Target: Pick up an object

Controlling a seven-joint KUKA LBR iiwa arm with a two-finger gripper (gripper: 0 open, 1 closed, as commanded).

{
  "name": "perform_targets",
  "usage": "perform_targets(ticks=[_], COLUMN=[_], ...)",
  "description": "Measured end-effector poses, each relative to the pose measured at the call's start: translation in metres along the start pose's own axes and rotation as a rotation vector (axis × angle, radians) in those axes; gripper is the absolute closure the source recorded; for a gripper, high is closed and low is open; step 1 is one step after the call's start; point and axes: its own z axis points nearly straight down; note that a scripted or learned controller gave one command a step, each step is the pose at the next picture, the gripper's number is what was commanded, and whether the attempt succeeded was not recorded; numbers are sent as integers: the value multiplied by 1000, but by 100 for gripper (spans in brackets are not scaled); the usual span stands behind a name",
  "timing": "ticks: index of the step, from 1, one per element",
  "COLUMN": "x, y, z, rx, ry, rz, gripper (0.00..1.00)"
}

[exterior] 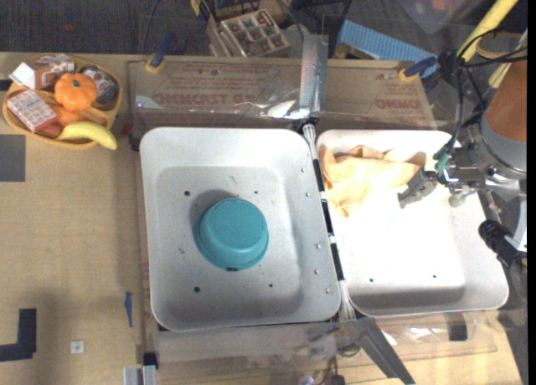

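Note:
A crumpled yellow-orange cloth (362,176) lies in the back left corner of the right bin (419,283). A teal bowl (233,233) sits upside down in the middle of the left bin (167,174). My gripper (435,196) hangs over the right bin's back right part, just right of the cloth. It is open, with one grey finger (413,192) close to the cloth's right edge and the other (457,199) farther right. Nothing is between the fingers.
A basket (17,115) with a banana, a small pumpkin and boxes sits at the bench's far left. A cardboard wall (218,99) runs behind both bins. Cables and crates lie beyond it. The arm's grey and orange body (507,124) stands over the right bin's right rim.

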Motion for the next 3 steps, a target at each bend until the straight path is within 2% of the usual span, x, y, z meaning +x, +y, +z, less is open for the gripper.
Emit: perform_targets(ticks=[1, 2, 3], x=[-83, -53, -80], y=[48, 119, 150], z=[59, 119, 171], rx=[-1, -2, -12], ry=[-1, -1, -2], rz=[61, -89, -172], gripper=[0, 0, 0])
